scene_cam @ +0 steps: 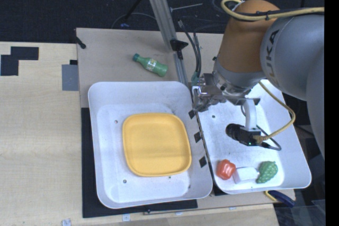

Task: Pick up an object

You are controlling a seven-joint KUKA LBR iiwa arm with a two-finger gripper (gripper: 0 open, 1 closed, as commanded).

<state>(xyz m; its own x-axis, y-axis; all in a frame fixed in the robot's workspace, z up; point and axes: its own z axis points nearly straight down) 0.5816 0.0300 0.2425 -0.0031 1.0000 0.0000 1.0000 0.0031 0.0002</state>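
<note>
So the gripper is sitting low over the back corner of the right bin, right by the seam where the two bins meet. Honestly can't tell if the jaws are apart or together, since the wrist hides them from this angle. Nothing is visibly held between them.

The stuff to grab is mostly down at the front of that right bin, well away from the gripper. There's a glossy, rounded red toy, a small plain white block touching it or just beside it, and a bumpy, knobbly green toy right next to the block. All three sit in a tight row.

The left bin has a smooth matte yellow plate, square with soft rounded corners and a raised rim, lying flat in the middle.

Behind the bins, on the bare wood bench, a little green bottle is on its side. A ribbed aluminium rail slants up behind the bins.
</note>
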